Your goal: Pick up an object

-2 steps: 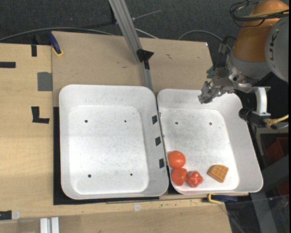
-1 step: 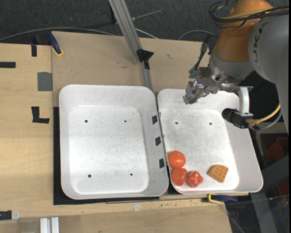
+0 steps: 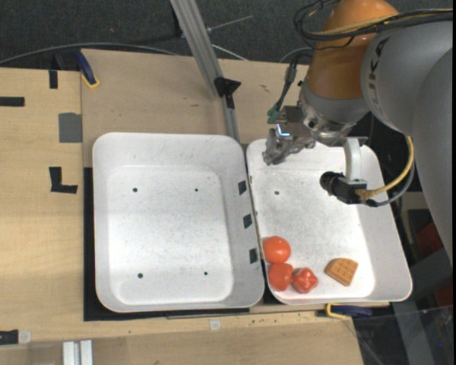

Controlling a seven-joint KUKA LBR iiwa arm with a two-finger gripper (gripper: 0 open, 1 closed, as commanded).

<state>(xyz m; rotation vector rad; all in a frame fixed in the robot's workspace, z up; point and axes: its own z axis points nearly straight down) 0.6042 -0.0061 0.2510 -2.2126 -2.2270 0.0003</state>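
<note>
- The jaws (image 3: 277,152) hang over the far end of the right bin (image 3: 380,204), close beside the wall it shares with the left bin (image 3: 167,219); whether they touch the bin floor is hard to say.
- I cannot tell how far apart the jaws stand: they read as one dark, blurred cluster under the wrist, and nothing can be seen between them.
- All the candidates for picking lie at the opposite end of the same bin, well apart from the jaws and toward the camera.
- An orange-red ball (image 3: 277,249) is the nearest to the jaws, almost straight toward the viewer from them, just beside the shared wall.
- A second red piece (image 3: 280,276) touches it on its near side, and a lumpy red piece (image 3: 305,280) sits just beside that one.
- A tan waffle-like piece (image 3: 342,271) lies apart from the red ones, farther from the shared wall; its long axis runs slantwise across the bin.
- In my judgement the coming move turns on travelling down the bin's length along the shared wall; the crowded red pieces and that wall leave little room for the jaws, so the waffle piece looks the freer target.
- The arm's bulk cuts off the bin's far right corner, and the red pieces' exact shapes are too small to make out.
</note>
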